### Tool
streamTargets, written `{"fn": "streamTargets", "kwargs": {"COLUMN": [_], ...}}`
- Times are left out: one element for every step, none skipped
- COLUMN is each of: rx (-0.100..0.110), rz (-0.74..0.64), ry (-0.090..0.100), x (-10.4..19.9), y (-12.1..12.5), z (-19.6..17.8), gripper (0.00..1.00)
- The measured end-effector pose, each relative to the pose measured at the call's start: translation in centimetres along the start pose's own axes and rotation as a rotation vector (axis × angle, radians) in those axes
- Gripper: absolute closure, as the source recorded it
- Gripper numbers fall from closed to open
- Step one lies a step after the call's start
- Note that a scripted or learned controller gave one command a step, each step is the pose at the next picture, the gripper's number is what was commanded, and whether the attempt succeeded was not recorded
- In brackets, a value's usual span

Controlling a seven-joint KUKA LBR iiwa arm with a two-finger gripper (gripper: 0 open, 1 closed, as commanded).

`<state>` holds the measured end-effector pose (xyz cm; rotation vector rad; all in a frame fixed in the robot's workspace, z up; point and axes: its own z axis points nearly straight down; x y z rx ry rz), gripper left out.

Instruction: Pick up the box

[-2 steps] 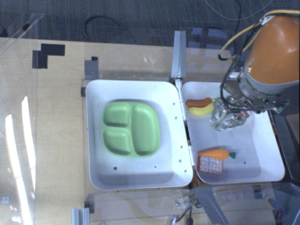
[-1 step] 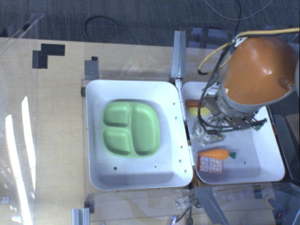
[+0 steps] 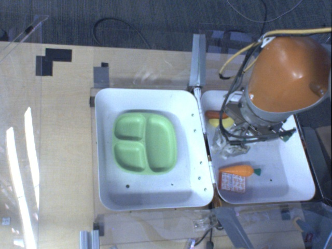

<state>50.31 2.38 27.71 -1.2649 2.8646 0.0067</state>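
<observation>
Here, 2 shallow white bins sit side by side on a wooden bench, seen from above.

The left bin (image 3: 106,191) holds a green plate (image 3: 145,142) with 3 compartments. The right bin (image 3: 298,188) holds the small red and white box (image 3: 232,181) near its front edge, with a toy carrot (image 3: 239,170) touching it behind. The arm's orange band (image 3: 289,74) hangs over this bin. The gripper (image 3: 232,145) is above the box; whether it is released or clenched cannot be told.
</observation>
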Motion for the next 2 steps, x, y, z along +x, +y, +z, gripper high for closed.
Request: {"fn": "streamTargets", "kwargs": {"rx": [0.000, -0.001], "rz": [-0.060, -0.270], "ry": [0.004, 0.006], "x": [-6.5, -1.2], "y": [-1.8, -3.2], "z": [-2.1, 0.3], "gripper": [1.00, 1.00]}}
